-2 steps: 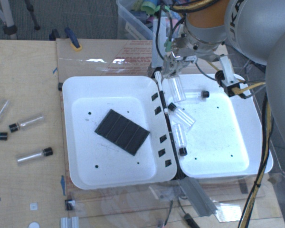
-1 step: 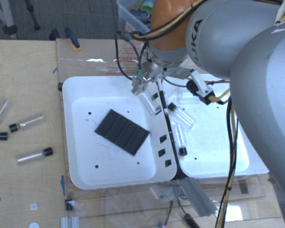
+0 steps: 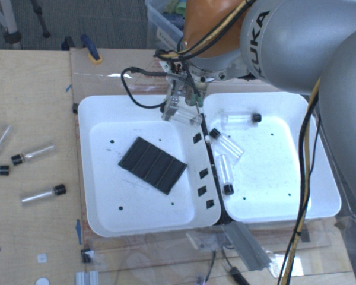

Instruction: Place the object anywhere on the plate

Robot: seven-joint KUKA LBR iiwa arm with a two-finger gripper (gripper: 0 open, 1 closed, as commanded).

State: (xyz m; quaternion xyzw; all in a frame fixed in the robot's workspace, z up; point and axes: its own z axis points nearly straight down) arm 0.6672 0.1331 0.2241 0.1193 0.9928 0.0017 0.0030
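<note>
Black ridged plate [image 3: 152, 164] lying flat in the left bin [image 3: 101, 218]; clear capped tubes [image 3: 226, 150] scattered in the right bin [image 3: 320, 200], well apart from the plate; gripper [image 3: 181, 108] poised over the divide between bins, tip state impossible to tell; seemingly mid-carry or before pickup; next, presumably, securing a tube and swinging left to set it down on the plate.
</note>
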